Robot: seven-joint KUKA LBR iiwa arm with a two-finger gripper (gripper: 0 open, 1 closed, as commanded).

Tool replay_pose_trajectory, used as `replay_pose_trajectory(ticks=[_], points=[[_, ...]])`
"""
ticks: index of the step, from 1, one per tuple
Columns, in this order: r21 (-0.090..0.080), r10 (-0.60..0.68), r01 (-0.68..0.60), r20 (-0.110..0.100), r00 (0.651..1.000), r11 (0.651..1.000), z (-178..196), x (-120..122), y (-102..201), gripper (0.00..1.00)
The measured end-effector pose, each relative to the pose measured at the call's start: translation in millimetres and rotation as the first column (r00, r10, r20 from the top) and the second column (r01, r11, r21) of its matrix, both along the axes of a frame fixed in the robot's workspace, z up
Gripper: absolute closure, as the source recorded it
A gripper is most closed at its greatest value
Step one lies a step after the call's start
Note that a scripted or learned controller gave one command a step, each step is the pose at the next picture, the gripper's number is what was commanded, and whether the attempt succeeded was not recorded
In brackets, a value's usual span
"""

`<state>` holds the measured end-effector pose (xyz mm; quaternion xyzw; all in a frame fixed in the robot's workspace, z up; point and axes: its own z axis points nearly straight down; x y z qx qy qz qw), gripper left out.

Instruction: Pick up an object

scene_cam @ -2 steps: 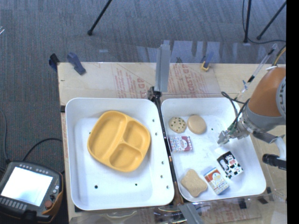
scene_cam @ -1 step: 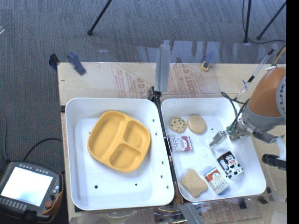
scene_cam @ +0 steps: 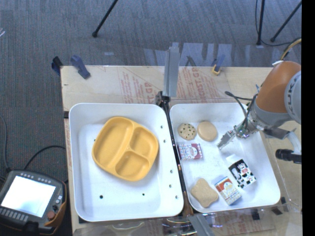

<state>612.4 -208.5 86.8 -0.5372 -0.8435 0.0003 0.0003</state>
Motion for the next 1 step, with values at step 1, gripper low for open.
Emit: replay_pose_trajectory(ticks=[1], points=[[0.000,0.005,-0.005,0.000,1.000,1.000,9.8,1.2,1.9,1.00]])
